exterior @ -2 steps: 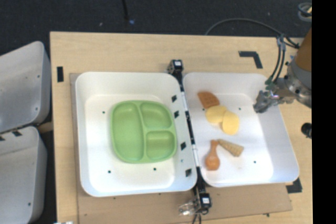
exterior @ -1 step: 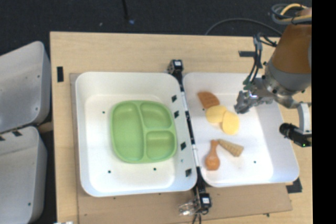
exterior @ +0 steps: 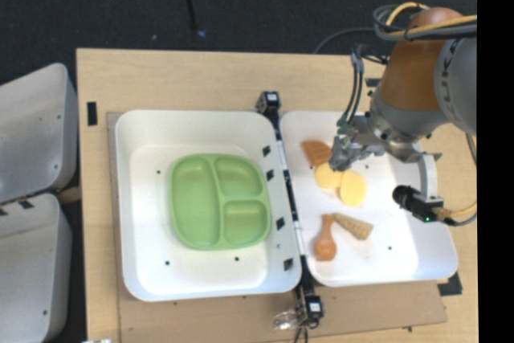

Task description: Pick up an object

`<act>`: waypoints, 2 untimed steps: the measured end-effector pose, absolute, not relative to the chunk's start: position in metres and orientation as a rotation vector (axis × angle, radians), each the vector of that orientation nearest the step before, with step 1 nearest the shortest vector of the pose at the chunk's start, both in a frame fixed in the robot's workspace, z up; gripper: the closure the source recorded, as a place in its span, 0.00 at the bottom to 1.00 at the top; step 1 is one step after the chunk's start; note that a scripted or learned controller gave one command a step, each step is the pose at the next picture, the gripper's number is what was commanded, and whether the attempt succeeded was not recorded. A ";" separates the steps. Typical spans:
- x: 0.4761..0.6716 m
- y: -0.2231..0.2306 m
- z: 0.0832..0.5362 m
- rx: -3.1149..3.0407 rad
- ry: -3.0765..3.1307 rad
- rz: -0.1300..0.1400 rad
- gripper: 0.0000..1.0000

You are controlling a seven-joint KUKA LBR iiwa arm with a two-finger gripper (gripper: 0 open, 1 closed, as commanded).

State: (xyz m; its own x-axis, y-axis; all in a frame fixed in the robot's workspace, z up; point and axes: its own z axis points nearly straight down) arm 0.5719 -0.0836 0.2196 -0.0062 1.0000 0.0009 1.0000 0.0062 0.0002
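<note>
Overhead, two shallow white plastic bins sit side by side on a pale wooden bench (exterior: 96, 76). In the left bin (exterior: 136, 253) lies a smooth green plate (exterior: 217, 201) with rounded corners and three compartments. In the right bin (exterior: 426, 253) lie small food-shaped toys: two pale yellow rounded pieces (exterior: 341, 182) touching each other, an orange wedge (exterior: 316, 150) just behind them, a tan cone (exterior: 354, 226), and an orange spoon-shaped piece (exterior: 325, 241) beside the cone. From the right a grey arm with an orange band (exterior: 414, 76) reaches in. Its gripper (exterior: 344, 157) hangs directly over the nearer edge of the yellow pieces, between them and the orange wedge; whether it is open or closed cannot be told. Dark floor surrounds the bench, and white chairs (exterior: 32, 173) stand at left.
</note>
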 end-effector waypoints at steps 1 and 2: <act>0.583 -0.031 0.215 -2.214 -2.229 -0.003 1.00; 0.580 0.016 0.222 -2.214 -2.229 -0.003 1.00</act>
